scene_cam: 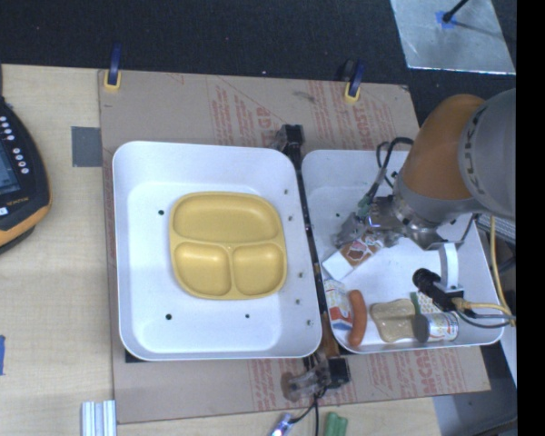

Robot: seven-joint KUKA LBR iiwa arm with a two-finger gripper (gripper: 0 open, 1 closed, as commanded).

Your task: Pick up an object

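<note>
Arm [454, 157] reaches into the right bin [331, 175]. Left bin [127, 243] bears a yellow tray [227, 243]. Gripper [371, 221] sits low over a small packet [359, 248] at the right bin's middle; grip state cannot be told. Sausage [357, 318] and tan block [395, 321] lie near the front edge. Judgement: confirm a seated object before lifting; rise straight, clear of the bin wall.
</note>
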